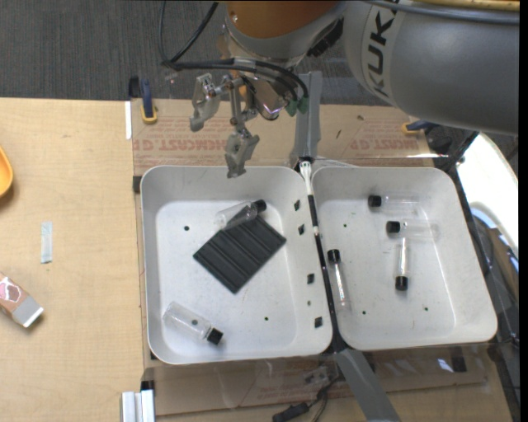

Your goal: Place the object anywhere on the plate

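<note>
- Workbench (66,181) of pale wood fills the left of the frame, with brown cardboard (206,140) printed in red laid under two shallow white bins at centre.
- Dark grey carpet shows along the top edge behind the bench.
- Left bin (157,272) holds the plate (240,251), a dark ribbed square turned like a diamond, lying flat near the bin's middle.
- One clear vial with a black cap (244,213) lies at the plate's upper corner, its body touching or overlapping the plate's edge; which, the view does not settle.
- Another clear vial (191,322) rests at the lower left of the left bin, well apart from the plate, black cap pointing right.
- Right bin (462,272) carries several more clear vials: one (335,276) along its left wall, one (401,264) upright in the frame near the middle, and two (396,213) toward the upper part.
- Gripper (240,157) hangs above the far rim of the left bin at upper centre, fingers close together with nothing between them.
- Grey arm (445,58) with its orange band (272,16) crosses the top right of the frame, black cables looping beneath it.
- Small items lie on the bare wood at far left: a pale strip (46,242) and a white-and-brown block (18,302).
</note>
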{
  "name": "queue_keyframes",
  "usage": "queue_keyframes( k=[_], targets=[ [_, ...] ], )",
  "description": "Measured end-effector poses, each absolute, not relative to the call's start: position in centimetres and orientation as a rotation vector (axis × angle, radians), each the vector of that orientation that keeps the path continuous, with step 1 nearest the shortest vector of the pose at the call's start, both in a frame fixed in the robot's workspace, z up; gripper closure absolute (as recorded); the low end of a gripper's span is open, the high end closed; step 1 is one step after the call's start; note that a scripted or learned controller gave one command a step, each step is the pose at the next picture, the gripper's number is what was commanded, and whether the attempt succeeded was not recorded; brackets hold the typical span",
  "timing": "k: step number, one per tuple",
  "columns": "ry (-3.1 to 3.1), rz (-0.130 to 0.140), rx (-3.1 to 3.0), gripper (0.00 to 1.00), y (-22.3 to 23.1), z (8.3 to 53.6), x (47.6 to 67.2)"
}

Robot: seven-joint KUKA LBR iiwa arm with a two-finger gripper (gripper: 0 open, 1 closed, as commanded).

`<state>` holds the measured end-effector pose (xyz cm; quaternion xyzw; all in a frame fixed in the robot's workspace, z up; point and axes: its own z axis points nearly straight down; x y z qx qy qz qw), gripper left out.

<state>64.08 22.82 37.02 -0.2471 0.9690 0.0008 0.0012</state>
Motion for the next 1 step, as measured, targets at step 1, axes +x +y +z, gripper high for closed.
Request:
queue_keyframes(
  k=[1],
  targets=[
    [2.804,0.003,-1.404,0.00,22.81,44.28,63.87]
  ],
)
